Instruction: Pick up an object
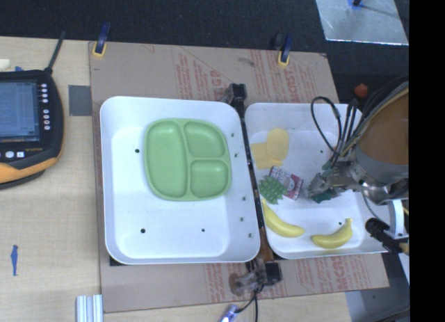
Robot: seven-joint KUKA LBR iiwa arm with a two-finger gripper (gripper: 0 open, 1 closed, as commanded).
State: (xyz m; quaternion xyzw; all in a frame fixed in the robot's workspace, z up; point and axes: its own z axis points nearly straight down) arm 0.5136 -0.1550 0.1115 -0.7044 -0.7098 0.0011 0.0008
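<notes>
Looks like the approach step: the pincer (321,190) hangs low in the right bin (306,115), just right of a small packet (286,182), nothing visibly in it. Can't tell its state, honestly. Two bananas (281,223) lie nearer the front. Next it needs to settle over one item.

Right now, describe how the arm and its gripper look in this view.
The grey KUKA arm enters from the right with a broad orange band above the wrist. Black cables loop out from it over the right shallow white bin. The gripper is a small, dark grey-green metal assembly.
</notes>
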